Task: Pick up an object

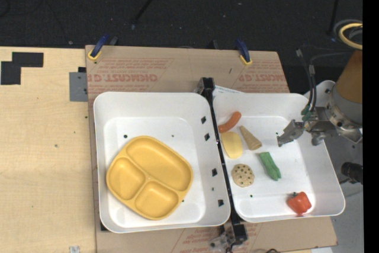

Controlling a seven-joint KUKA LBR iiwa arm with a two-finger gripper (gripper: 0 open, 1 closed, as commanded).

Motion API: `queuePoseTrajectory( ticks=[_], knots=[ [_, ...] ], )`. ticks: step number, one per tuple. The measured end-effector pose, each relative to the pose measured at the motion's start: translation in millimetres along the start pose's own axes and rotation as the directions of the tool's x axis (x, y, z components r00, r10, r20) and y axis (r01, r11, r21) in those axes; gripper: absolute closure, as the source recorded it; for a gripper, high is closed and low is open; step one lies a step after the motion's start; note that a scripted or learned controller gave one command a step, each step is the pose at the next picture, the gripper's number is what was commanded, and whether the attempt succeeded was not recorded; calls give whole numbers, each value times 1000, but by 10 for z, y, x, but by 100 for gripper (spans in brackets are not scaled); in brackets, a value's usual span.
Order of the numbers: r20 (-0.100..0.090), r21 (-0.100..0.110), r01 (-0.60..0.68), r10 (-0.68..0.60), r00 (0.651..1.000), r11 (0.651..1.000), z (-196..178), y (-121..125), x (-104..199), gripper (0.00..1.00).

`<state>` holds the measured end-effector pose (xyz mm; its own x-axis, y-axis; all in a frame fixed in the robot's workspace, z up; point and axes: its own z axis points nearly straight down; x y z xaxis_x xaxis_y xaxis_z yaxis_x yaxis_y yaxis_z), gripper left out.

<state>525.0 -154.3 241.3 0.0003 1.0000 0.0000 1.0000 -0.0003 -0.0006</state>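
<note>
Nothing is picked yet: my gripper [303,134] hangs with fingers spread and bare above the right bin's [323,210] right edge, beside the green pepper [269,165].

Two white bins fill the middle of the frame: the left bin [103,127] and the right bin [323,186]. In the left one lies a yellow divided plate [149,176]. The right one holds an orange-red sausage [230,121], a pale yellow block [232,145], a tan cone [251,139], a green pod [270,165], a beige cookie with dark specks [242,175] and a red pepper [299,202]. Brown cardboard with red lettering [177,71] lies beneath, gripped by blue-and-yellow clamps [243,51]. The tabletop [41,145] at left is light wood with black patches. The hand [302,132] is grey metal.
</note>
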Motion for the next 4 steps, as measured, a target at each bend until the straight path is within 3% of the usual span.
queuePoseTrajectory(
  ticks=[1, 3, 4],
  knots=[
    [0, 1, 0, 0, 1000, 1000, -98, -2, -3, 100],
    [-1, 0, 3, -3, 1000, 1000, -72, 359, 565, 100],
    [0, 1, 0, 0, 1000, 1000, -171, 354, 547, 100]
  ],
)
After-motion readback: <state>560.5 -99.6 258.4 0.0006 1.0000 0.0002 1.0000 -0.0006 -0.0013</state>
